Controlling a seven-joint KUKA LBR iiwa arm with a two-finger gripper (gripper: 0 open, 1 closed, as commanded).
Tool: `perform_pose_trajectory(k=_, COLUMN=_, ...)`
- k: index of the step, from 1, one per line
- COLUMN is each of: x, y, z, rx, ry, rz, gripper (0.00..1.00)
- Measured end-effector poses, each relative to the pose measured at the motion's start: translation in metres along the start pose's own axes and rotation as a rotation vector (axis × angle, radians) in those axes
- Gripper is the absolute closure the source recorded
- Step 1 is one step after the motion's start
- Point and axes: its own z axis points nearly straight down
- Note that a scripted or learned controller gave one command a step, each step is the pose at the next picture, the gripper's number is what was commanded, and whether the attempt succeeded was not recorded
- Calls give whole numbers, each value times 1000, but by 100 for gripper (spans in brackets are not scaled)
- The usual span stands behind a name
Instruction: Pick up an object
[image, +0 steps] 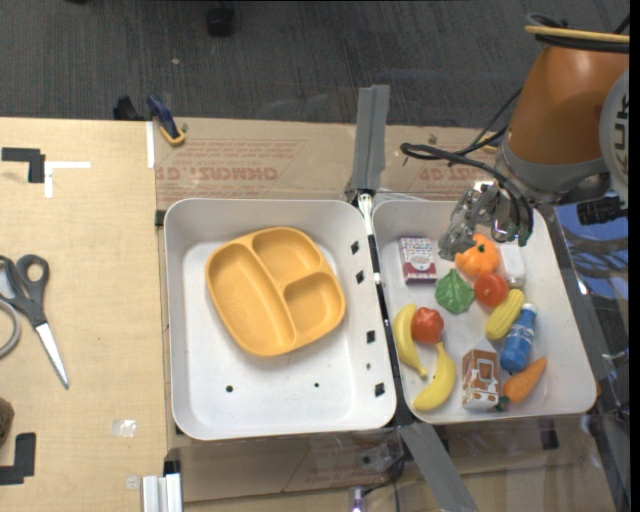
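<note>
The hand (478, 225) is hovering low over the far end of the right bin (570, 400), just above the orange fruit (477, 258); whether it is released or clenched, I cannot tell from this angle. Nothing is showing as grasped. The orange fruit is sitting crowded: a red tomato (490, 290) is touching it on the near side, a green leafy piece (455, 293) is lying just beside it, and a small card box (417, 259) is resting further toward the left bin. In my judgement, closing here is risking a pinch on two items at once, or the round fruit is slipping out sideways.
</note>
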Motion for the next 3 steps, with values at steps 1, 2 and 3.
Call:
perform_pose_trajectory(k=1, x=59, y=-61, z=128, rx=1, ry=3, rz=-63, gripper=100)
perform_pose_trajectory(k=2, x=9, y=-91, z=126, rx=1, ry=-2, rz=194, gripper=100)
perform_pose_trajectory(k=3, x=9, y=-90, z=126, rx=1, ry=-1, rz=194, gripper=0)
